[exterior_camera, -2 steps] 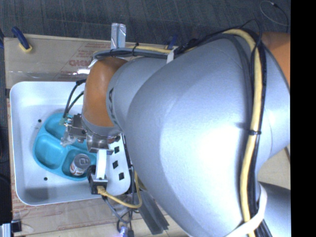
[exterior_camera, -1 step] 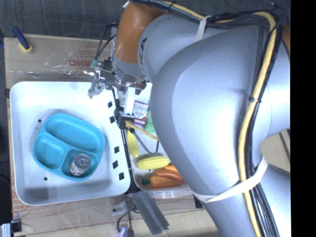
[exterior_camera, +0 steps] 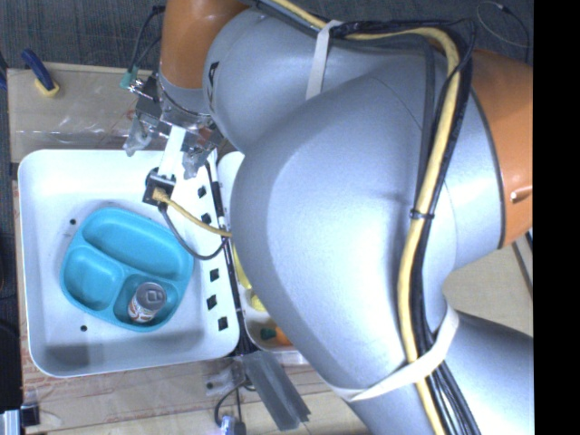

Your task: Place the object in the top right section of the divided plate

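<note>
The grey arm looms nearest. Beyond it, a small can lies in the blue divided plate, in its lower right section, so placement looks done or misplaced. Farther off, the gripper hovers; its state cannot be told.

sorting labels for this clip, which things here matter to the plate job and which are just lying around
Part of the job:
- blue divided plate in the left white bin
- small can sitting in the plate's lower right section
- pincer above the bin's far rim

Just lying about:
- blue and yellow tool on the bench at the far left
- orange item partly hidden under the arm
</note>
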Action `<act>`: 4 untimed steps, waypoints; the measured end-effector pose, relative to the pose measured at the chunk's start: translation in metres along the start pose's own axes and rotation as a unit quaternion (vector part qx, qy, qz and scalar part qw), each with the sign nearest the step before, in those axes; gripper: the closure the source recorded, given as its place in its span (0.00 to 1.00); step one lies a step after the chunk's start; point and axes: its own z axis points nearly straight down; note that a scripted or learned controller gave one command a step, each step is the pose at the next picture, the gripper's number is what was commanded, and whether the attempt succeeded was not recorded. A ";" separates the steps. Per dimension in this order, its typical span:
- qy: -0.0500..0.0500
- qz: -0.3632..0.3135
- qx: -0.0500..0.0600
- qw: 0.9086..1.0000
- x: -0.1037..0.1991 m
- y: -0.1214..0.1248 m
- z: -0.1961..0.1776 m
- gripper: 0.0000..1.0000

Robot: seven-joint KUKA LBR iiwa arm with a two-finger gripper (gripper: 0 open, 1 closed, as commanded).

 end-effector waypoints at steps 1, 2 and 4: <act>-0.001 0.179 0.002 0.984 0.051 -0.026 0.067 0.00; -0.003 0.174 0.004 0.985 0.053 -0.029 0.058 1.00; 0.007 0.434 -0.002 0.901 0.028 -0.027 0.107 1.00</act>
